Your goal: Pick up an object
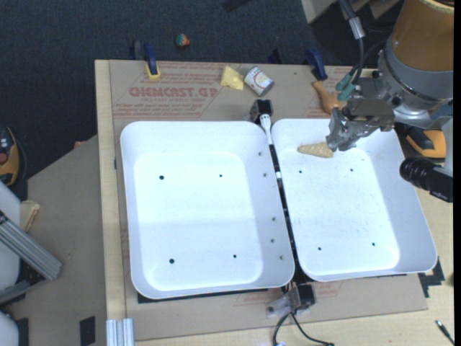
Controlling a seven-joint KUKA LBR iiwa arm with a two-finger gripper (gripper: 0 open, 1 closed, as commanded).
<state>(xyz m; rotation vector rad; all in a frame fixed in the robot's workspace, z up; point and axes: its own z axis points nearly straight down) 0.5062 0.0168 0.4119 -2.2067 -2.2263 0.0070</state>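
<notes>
From my remote station I look down on a tan cardboard-covered tabletop [187,96] printed with faded red lettering. Dark blue-grey carpet [86,20] covers the floor behind and to the left of it. Blue clamps [150,55] grip the far edge. A silver aluminium rail [29,247] lies at the lower left. Cables [299,330] trail off the near edge.

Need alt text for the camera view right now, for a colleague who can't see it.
The gripper is down at the far edge of the right bin, right beside a small tan object. The left bin sits alongside, and small items lie on the board behind.
</notes>
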